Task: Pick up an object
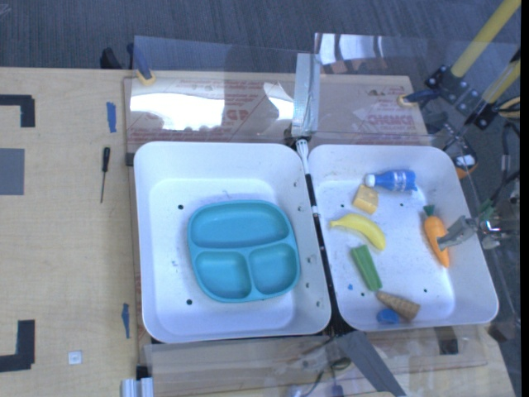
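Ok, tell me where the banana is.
The banana lies in the right bin, left of its middle, just below the yellow block and above the green stick.

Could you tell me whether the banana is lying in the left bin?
No, the banana lies in the right bin, between the yellow block and the green piece.

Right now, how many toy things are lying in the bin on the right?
6. A blue bottle at the top, a yellow wedge below it, a banana mid-bin, a green stick, an orange carrot by the pincer, and a cone at the bottom.
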Controlling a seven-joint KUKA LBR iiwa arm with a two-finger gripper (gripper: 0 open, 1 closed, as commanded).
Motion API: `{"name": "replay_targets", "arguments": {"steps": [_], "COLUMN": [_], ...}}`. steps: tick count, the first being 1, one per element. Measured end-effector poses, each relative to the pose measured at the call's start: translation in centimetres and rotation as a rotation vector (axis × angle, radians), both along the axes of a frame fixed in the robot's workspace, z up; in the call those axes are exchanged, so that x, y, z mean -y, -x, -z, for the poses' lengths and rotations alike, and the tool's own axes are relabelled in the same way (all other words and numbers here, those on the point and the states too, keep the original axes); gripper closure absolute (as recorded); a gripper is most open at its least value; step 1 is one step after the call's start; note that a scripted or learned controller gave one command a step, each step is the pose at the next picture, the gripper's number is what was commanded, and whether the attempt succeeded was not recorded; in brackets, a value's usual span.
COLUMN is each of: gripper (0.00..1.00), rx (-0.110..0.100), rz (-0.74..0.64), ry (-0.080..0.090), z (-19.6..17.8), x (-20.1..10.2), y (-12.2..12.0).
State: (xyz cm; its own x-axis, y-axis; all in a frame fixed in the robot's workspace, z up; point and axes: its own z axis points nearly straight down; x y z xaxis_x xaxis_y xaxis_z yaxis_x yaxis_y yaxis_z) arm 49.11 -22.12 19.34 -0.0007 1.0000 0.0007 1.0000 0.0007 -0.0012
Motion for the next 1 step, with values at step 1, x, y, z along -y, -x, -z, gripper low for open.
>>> {"name": "replay_targets", "arguments": {"steps": [1], "gripper": [0.0], "rx": [0.006], "rz": [-0.157], "ry": [-0.011], "z": [9.58], "x": [-0.84], "y": [-1.97]}}
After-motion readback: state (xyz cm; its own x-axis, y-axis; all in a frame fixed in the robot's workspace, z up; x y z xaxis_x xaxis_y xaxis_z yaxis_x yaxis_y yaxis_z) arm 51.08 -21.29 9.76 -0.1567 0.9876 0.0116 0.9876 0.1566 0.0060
